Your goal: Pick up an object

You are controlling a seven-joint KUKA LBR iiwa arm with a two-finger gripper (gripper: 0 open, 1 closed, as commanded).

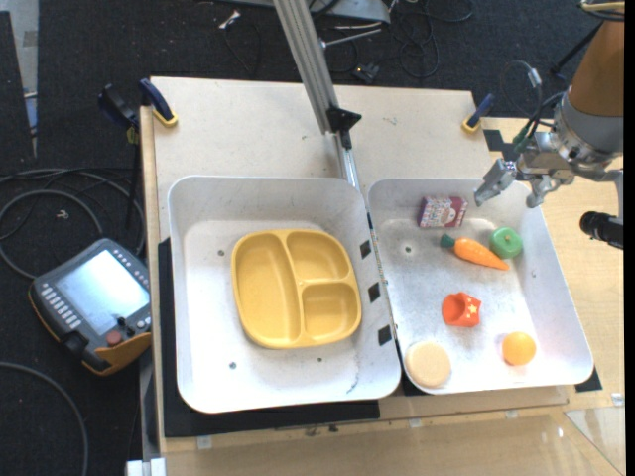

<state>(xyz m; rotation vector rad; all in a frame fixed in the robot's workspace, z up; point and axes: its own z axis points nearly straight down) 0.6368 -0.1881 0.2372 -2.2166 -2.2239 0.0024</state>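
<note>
Bright, even overhead light washes the scene. The two white bins [198,266] are nearly overexposed, with detail on their walls lost to glare. Shadows are soft and short, falling just beside the yellow divided plate [296,288]. The dark floor [69,87] stays murky. Focus is fair, slightly soft and grainy throughout.

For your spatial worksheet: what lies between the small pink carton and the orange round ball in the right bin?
In the camera view, the orange plastic carrot lies between pink carton and orange ball.
</note>
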